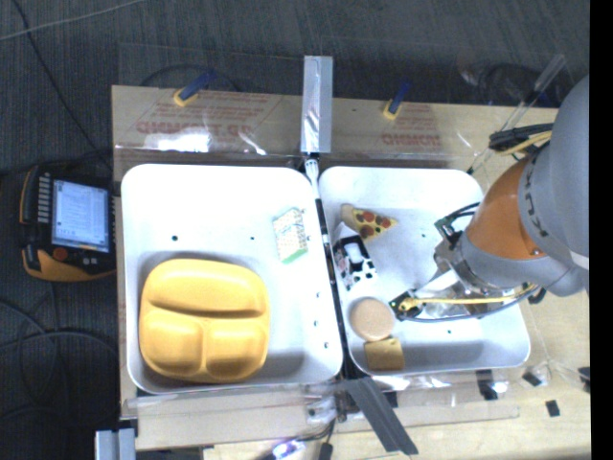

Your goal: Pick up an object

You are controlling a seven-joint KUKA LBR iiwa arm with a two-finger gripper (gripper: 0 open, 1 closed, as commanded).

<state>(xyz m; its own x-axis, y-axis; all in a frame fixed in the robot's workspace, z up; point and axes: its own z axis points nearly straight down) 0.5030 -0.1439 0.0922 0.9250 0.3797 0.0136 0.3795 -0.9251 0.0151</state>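
In the right bin [498,348] lie a toy pizza slice [369,220] at the back left, a small black-and-white object [351,260] against the divider, a round tan cookie [372,318] and a brown square piece [383,355] at the front. My gripper [433,290] hangs low over the middle of this bin, just right of the cookie, with the grey arm and its orange band [508,228] behind it. I see nothing held in it. The left bin [192,185] holds a large yellow bread-shaped object [203,316] and a small green-and-white packet [290,234].
A raised divider [332,276] separates the two bins. A handheld controller with a screen [69,220] lies on the floor left of the bench. Blue and yellow clamps [192,88] sit along the back board. Bare bin floor shows at the right bin's back right.
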